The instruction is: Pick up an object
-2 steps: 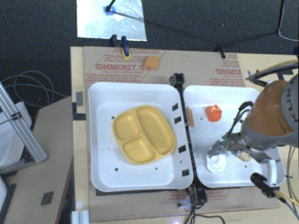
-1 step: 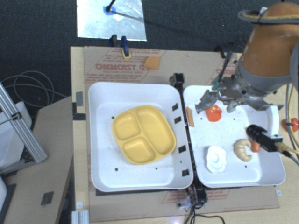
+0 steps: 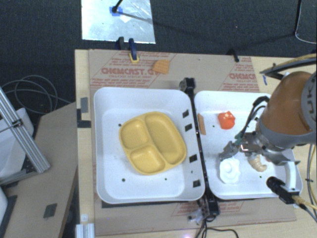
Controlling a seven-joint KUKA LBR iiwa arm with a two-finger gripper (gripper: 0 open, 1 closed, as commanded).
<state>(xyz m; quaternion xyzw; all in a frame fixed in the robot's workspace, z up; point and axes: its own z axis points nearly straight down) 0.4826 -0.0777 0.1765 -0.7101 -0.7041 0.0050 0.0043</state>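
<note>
Worktop (image 3: pixel 84 133) carries two shallow white bins side by side. Left bin (image 3: pixel 106 182): one yellow three-compartment tray (image 3: pixel 152 142), lying at a slant near the centre. Right bin (image 3: pixel 210 108): small red-orange object (image 3: pixel 226 120) toward the far side; white rounded object (image 3: pixel 229 170) near the front; pale tan curved object (image 3: pixel 257 163) just beside it. Arm enters from the right; hand (image 3: pixel 232 149) sits low over the right bin, just above the white object. Nothing visibly between its fingers.
</note>
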